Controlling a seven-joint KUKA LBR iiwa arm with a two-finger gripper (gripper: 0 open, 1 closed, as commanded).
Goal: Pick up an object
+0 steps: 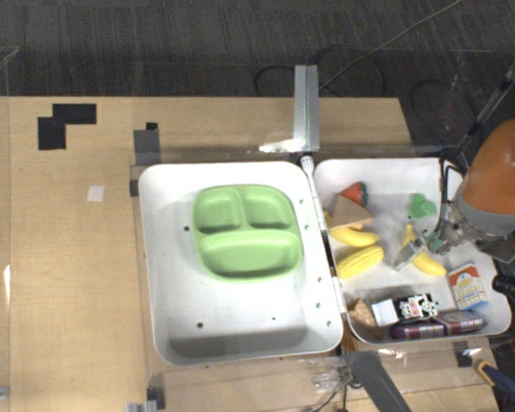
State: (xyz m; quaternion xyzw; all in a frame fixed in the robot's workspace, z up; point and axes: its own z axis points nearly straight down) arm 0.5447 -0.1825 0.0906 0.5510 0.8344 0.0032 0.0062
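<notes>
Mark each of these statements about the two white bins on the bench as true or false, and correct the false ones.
1. The green three-compartment plastic plate lies in the left white bin. True.
2. The yellow corn cob toy lies on the green plate. False: it lies in the right white bin, apart from the plate.
3. The grey two-finger gripper is over the right bin. True.
4. The green plate's compartments hold a banana. False: they hold nothing.
5. The yellow banana toy lies just above the corn cob in the view. True.
</notes>
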